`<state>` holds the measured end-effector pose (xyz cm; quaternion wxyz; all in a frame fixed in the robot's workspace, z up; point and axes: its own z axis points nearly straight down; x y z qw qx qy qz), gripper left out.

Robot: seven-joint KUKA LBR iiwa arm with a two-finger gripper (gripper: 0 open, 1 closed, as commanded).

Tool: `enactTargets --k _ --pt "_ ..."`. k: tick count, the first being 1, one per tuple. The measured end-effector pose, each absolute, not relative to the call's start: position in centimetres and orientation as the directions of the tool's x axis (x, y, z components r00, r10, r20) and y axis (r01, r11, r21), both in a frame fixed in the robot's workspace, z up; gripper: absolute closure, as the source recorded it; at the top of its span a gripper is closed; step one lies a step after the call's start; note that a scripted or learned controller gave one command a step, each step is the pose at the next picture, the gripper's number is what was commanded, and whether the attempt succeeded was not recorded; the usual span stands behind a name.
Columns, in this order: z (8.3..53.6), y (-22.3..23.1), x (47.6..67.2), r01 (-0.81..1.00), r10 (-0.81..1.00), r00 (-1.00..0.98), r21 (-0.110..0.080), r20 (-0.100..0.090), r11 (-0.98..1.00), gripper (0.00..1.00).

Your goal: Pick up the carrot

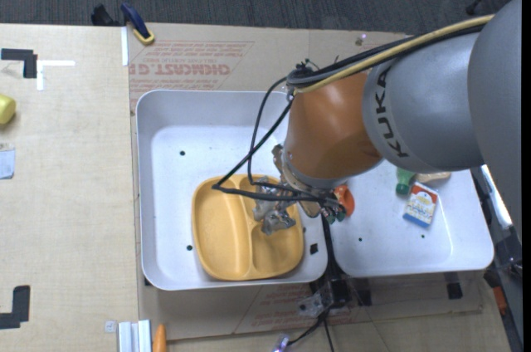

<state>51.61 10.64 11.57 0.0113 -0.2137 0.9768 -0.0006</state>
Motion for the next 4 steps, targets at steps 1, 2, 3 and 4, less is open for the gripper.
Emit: enactTargets --k 1,2,3,4 --pt "12.5 10.6 51.9 -0.418 -0.418 -0.908 -0.008 -0.027 0.908 1.00" --pt "13.5 10.7 52.1 -0.419 -0.420 -0.907 -0.009 -0.032 0.908 1.00" --pt "13.5 10.7 52.1 -0.419 -0.419 -0.907 -0.009 -0.032 0.908 0.00" --pt "10.3 14.4 54.6 -0.445 -0.445 -0.895 -0.001 -0.001 0.895 0.00"
